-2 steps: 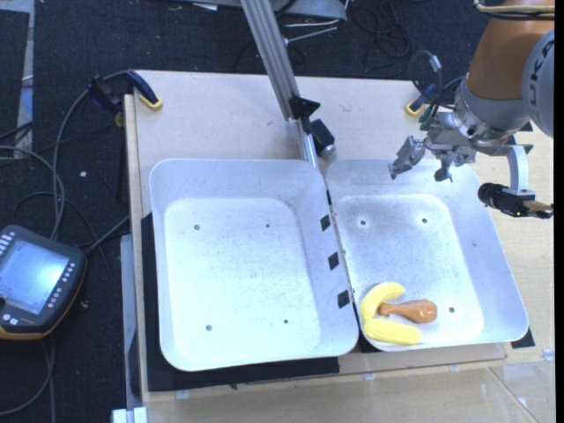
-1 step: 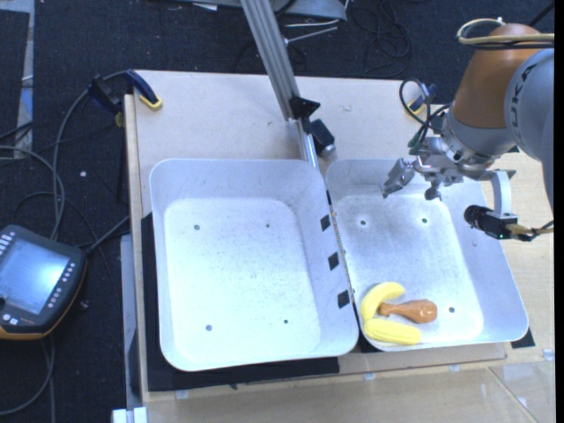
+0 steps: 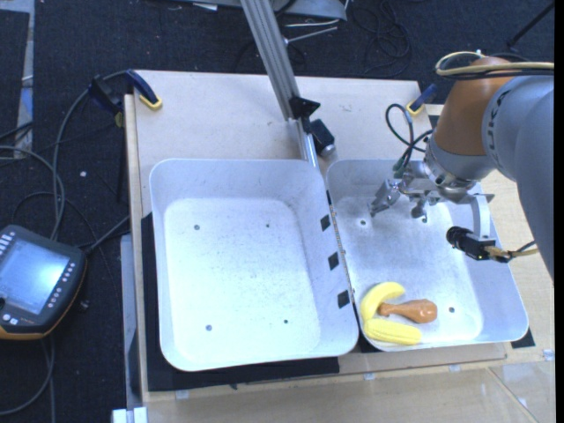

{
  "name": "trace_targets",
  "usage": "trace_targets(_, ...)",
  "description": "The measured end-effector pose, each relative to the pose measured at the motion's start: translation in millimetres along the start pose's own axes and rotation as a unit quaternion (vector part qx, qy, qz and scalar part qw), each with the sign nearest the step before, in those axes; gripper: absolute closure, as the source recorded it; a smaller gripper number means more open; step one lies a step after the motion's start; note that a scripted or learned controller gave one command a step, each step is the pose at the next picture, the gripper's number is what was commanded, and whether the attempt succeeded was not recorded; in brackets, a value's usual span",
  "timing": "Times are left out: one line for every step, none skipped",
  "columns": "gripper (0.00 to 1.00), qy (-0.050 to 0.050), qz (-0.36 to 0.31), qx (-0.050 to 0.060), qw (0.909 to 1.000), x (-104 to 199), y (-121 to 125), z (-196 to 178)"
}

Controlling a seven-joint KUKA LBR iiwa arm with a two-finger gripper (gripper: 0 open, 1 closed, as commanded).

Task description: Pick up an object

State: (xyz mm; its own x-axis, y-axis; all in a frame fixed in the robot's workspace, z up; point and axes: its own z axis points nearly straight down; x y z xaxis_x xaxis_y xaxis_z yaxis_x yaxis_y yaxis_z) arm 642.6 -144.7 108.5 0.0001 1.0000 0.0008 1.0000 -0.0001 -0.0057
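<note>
In the right bin [image 3: 458, 276], near its front edge, lie a yellow banana [image 3: 381, 296], a brown drumstick-shaped toy [image 3: 411, 310] and another yellow piece [image 3: 393, 331], all touching one another. My gripper [image 3: 403, 199] hangs over the back part of the same bin, well behind those objects, its fingers spread apart with nothing between them. The grey arm with its orange band [image 3: 467, 117] comes in from the right.
The left bin [image 3: 176, 192] sits beside the right one, their walls meeting in the middle. A slanted aluminium post [image 3: 273, 51] rises behind the bins. A teach pendant [image 3: 35, 280] lies off the bench at left, with cables on the floor.
</note>
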Motion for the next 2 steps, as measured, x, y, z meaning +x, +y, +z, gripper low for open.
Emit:
trace_targets(1.0, -0.001, 0.0, -0.003, 1.0, 0, 2, -14)
trace_targets(1.0, -0.001, 0.0, -0.005, 1.0, -9, -4, -67)
